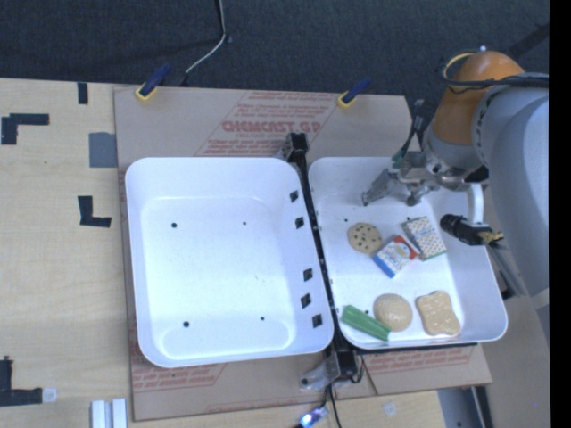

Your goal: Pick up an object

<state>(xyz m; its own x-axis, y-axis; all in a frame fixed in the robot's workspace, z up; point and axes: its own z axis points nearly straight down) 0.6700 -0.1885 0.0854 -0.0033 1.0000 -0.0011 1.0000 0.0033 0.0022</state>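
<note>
Hovering pincer (393, 192), seemingly empty; cookie (364, 237) just below-left, apart.

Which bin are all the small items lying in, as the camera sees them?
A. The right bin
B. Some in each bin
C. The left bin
A. The cookie, the green item, the round bun and the rest all lie in the right bin, where the gripper hovers near its far end.
</note>
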